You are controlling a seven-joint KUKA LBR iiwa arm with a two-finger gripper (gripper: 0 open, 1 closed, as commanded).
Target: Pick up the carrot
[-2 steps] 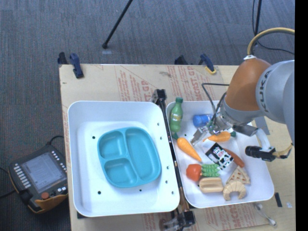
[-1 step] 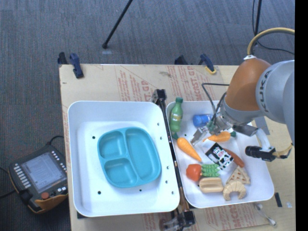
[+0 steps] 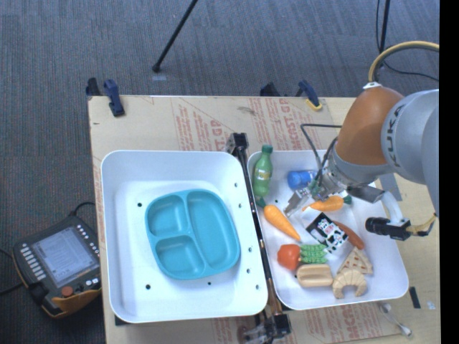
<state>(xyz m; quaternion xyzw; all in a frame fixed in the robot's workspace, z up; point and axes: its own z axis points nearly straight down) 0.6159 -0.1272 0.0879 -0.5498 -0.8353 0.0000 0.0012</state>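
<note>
Right bin (image 3: 396, 276): carrot (image 3: 281, 221) just left of end effector (image 3: 307, 196).

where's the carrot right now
The carrot lies in the right bin, near its left wall, below the green bottle and above the tomato.
</note>
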